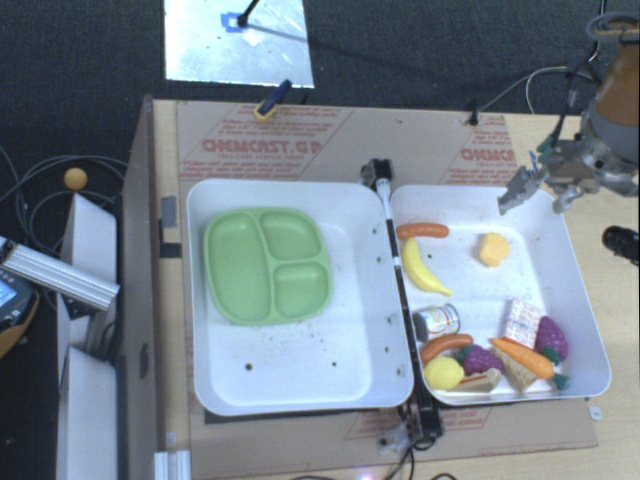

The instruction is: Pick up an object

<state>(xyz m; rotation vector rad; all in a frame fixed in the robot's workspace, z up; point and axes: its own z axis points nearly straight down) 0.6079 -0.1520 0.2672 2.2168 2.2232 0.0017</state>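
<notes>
My gripper [540, 194] hangs above the far right corner of the right bin [560, 268], its two fingers spread apart with nothing between them. In that bin lie a sausage [423, 231], a banana [424, 269], a yellow chunk [493, 249], a small tin can [437, 320], a pink wafer block [523, 319], a carrot [522, 353], purple grapes [481, 358], a lemon [444, 372] and a second sausage [446, 346]. The yellow chunk is the nearest, just below and left of the gripper.
The left bin [300, 368] holds a green divided plate [268, 264]. A divider bar [395, 268] runs between the bins. Cables [520, 86] trail across the cardboard behind the right bin. Grey equipment [60, 273] stands at the left.
</notes>
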